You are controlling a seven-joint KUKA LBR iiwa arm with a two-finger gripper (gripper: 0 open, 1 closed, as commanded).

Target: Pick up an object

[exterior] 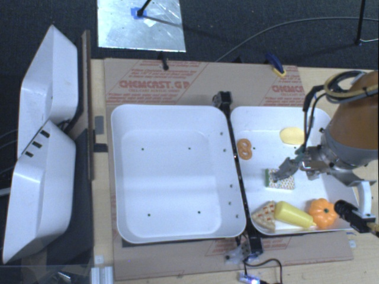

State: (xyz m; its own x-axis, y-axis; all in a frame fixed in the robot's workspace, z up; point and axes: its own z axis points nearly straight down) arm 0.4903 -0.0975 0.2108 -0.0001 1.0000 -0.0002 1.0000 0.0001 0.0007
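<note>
Small green-and-white patterned block (280, 179) is lying flat mid-floor in the right bin (260, 123), a little toward the divider. Gripper (288, 167) is hanging at the block's upper right edge, fingertips touching or just above it; cannot tell the finger spread. Arm (352, 129) is reaching in from the right. Pretzel (244, 149) is sitting near the divider, pale yellow piece (292, 136) toward the back. Along the front wall: pizza slice (266, 215), yellow cylinder (293, 214), orange pumpkin (323, 213), side by side. Left bin (177, 218) is sitting alongside.
</note>
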